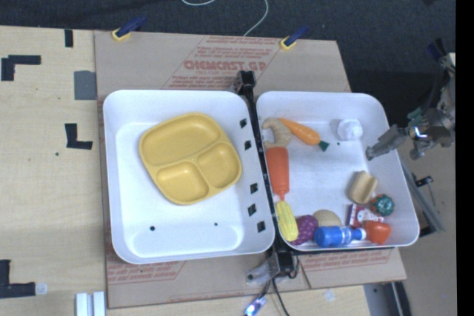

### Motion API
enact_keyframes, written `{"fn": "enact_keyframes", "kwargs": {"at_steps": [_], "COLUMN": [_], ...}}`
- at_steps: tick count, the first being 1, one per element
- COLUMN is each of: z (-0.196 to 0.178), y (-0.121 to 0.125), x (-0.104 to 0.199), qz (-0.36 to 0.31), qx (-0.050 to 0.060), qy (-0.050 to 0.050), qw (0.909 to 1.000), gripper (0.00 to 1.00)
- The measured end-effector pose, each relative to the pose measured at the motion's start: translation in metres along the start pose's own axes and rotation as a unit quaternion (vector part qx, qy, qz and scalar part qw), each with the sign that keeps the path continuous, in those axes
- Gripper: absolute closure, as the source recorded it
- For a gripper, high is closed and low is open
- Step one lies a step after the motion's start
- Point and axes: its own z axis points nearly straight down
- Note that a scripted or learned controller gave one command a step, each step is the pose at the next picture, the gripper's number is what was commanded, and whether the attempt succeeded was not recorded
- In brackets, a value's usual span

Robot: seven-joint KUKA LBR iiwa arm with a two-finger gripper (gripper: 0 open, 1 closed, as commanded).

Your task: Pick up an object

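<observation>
From the camera view above the bench, two shallow white plastic bins sit side by side: the left bin [122, 181] carries a yellow three-compartment plate [190, 157], while the right bin [374, 109] holds a scatter of toy food. Along its left wall lie an orange sausage-shaped piece [278, 170] and, just below it, a yellow corn cob [286, 218]; an orange carrot with a green tip [301, 132] rests near the top, a small white cap [349, 129] beside it, and a blue bottle [335, 236], a tan bread-like piece [361, 187] and a green-red ball [383, 205] crowd the lower right corner. The gripper [385, 142] hovers at the right bin's right rim, and whether its claw is apart or together I cannot tell. The carrot looks like the easiest candidate: probably light, stiff, smooth plastic that may slip, best taken across its thick middle. It lies with open floor around it, whereas the corner pieces touch one another and sit close to the walls, leaving little room to descend.
</observation>
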Motion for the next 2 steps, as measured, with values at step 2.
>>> {"fn": "enact_keyframes", "kwargs": {"at_steps": [2], "z": [0.102], "y": [-0.027], "x": [0.058], "qz": [-0.001], "qx": [0.006], "qy": [0.003], "qw": [1.0], "gripper": [1.0]}}
